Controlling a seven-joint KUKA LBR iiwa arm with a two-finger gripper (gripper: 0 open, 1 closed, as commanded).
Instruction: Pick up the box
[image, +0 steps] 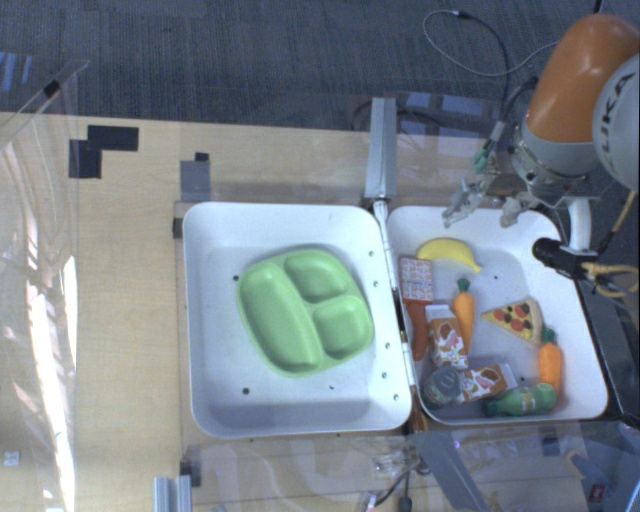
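Box lies flat in the right bin, close against the bin's left wall, near the divider between the two bins. It is a small red-and-white carton, patterned face up. Just below it lies a second, similar carton, tilted, with a third printed pack lower still beside a can. Which of these the task means cannot be settled with certainty; the upper one is the most exposed and stands clear on its upper side.

Banana sits just right of the box's top edge. A carrot lies just beside the box's right edge, nearly parallel to it. Pizza slice, a second carrot and a green bottle occupy the right and lower parts of the bin, apart from the box.

Gripper hangs over the bin's upper rim, above and to the right of the box, well apart from it. Jaws are spread, with nothing between them. This pose suits an approach stage: high enough to pass over the clutter before descent.

Judgement: the wall on one side and the carrot on the other leave little room, so a grasp across the box's top and bottom edges looks safer.

Left bin holds a green tray and plays no part here.
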